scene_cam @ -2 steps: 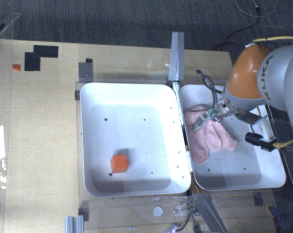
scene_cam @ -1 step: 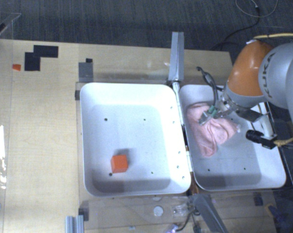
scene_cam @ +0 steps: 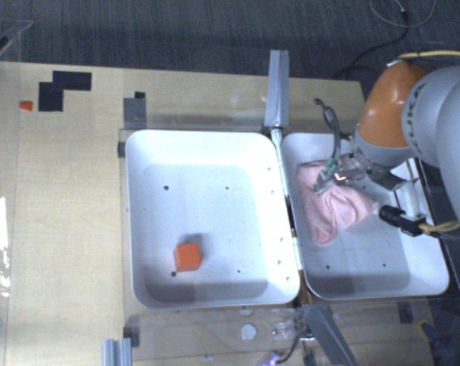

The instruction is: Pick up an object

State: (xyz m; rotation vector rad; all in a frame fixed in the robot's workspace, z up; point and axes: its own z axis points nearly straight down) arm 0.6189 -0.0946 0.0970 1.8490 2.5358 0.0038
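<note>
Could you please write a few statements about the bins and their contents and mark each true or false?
1. An orange block lies in the left bin. True.
2. A pink cloth lies in the left bin. False: it lies in the right bin.
3. The gripper is over the right bin, at the cloth. True.
4. The block sits by the left bin's far wall. False: it sits toward the near wall.
5. The cloth is blue. False: pink.
</note>
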